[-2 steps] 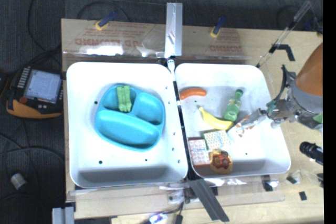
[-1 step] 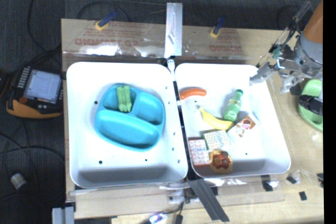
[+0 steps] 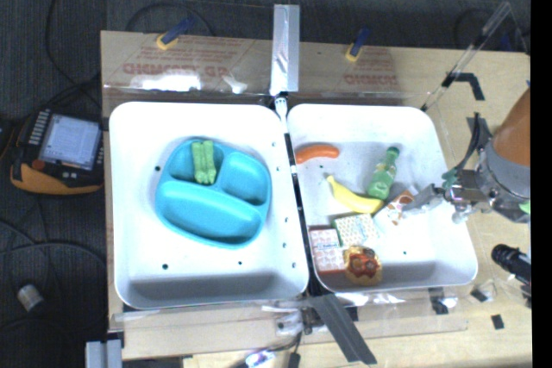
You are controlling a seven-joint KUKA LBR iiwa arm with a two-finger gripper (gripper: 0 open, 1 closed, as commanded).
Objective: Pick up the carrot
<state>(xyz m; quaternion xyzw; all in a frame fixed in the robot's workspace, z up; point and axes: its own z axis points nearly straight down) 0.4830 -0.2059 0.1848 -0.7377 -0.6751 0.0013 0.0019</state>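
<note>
The carrot (image 3: 316,152), a short orange piece, lies flat near the back left corner of the right bin (image 3: 431,267), close to the divider between the bins. My gripper (image 3: 431,197) is low over the right bin's right side, reaching in from the right edge. It is well to the right of the carrot and somewhat nearer the front, apart from it. A small orange-and-white item (image 3: 399,205) lies just off its tip.
Between carrot and gripper lie a yellow banana (image 3: 352,196) and a green bottle (image 3: 383,172). Two small printed boxes (image 3: 326,247) (image 3: 355,228) and a brown-red packet (image 3: 362,265) sit at the front. The left bin (image 3: 138,271) holds a blue divided plate (image 3: 211,215) with green beans (image 3: 203,161).
</note>
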